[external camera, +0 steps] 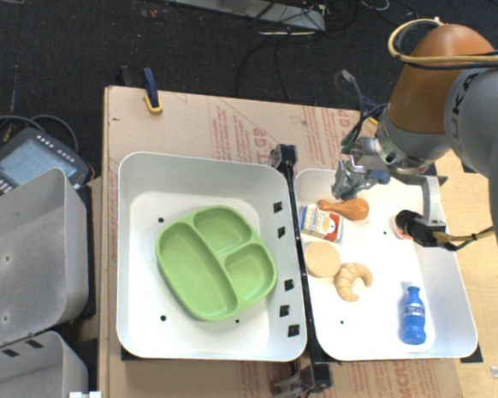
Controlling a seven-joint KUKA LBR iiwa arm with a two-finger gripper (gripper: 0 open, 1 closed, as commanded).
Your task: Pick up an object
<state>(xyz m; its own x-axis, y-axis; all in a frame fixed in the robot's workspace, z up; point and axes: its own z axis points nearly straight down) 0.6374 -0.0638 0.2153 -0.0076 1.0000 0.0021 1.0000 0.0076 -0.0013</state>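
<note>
just below claw point(349, 186): drumstick point(346, 208), thin end nearest, likely the pick target. claw opening and hold: cannot tell. farther below: carton point(322, 224), round cookie point(321, 260), croissant point(352, 280).

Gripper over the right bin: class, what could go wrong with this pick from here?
1. The gripper hangs at the drumstick's thin end, so a grasp there may slip.
2. The small carton lies right beside the drumstick and could get nudged or caught too.
3. The bin wall is close, so a sideways shift risks contact.
</note>
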